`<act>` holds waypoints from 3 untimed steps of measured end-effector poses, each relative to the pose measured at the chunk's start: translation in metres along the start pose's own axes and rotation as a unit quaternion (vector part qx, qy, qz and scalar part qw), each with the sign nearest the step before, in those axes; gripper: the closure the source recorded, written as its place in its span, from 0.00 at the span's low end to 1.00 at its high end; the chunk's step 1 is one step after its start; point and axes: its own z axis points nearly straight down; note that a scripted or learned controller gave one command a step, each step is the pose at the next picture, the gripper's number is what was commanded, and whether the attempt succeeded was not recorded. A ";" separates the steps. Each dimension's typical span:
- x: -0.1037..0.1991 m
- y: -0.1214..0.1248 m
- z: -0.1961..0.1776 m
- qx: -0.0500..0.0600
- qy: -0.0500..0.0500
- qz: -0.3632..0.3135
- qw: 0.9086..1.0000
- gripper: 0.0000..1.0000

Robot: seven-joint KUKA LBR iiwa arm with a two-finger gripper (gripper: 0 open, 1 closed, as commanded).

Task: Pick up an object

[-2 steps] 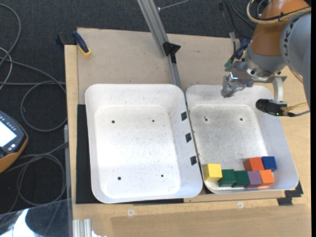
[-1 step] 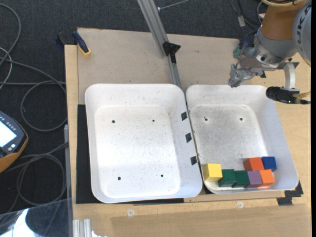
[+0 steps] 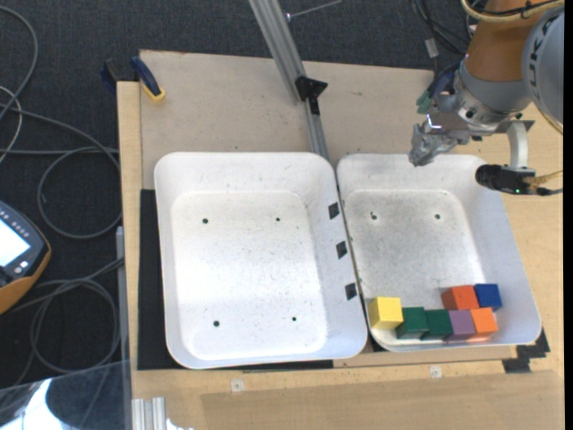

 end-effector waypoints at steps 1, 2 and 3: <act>0.049 -0.016 0.005 0.000 0.001 -0.001 1.000 1.00; 0.098 -0.036 -0.001 0.000 0.002 -0.002 1.000 1.00; 0.147 -0.054 -0.003 0.001 0.002 -0.002 1.000 1.00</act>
